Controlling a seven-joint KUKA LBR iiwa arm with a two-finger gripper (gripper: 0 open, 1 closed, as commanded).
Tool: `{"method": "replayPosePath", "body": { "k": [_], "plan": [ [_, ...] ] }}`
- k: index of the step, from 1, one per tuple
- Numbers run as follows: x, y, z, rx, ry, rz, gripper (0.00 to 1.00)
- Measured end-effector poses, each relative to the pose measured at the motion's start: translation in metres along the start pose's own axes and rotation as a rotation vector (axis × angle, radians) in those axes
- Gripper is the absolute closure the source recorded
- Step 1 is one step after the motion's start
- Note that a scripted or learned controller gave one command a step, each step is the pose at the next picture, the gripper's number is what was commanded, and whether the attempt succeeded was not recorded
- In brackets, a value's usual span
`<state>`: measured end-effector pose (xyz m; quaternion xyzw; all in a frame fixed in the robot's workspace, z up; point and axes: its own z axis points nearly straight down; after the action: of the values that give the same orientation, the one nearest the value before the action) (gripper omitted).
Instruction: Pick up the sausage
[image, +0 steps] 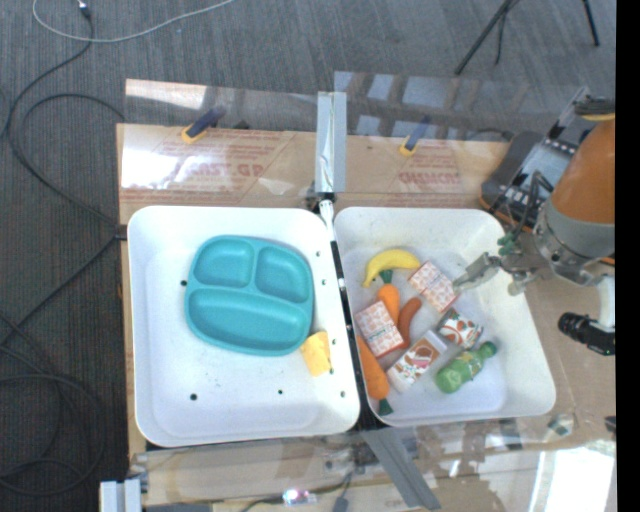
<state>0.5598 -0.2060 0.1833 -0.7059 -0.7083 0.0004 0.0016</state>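
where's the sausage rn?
In the right bin, mid-pile: the sausage lies between the upper carrot and a red-and-white carton, just below the banana.

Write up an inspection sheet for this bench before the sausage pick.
Surface: two white bins side by side; left bin, right bin.
Job's things: sausage, reddish-brown, in the right bin among cartons, below the banana.
Clutter: teal divided plate and yellow piece in the left bin; two carrots, patterned cartons, green bottle in the right bin.
Gripper: gripper above the right bin's upper right part, holding nothing.
Cables: black cables on the floor at left.
Surroundings: cardboard sheet behind the bins; grey carpet.
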Motion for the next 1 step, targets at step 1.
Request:
{"method": "replayPosePath", "body": {
  "k": [1],
  "plan": [
    [0.0584, 0.0306, 0.0824, -0.020, -0.009, -0.037, 0.00]
  ]
}}
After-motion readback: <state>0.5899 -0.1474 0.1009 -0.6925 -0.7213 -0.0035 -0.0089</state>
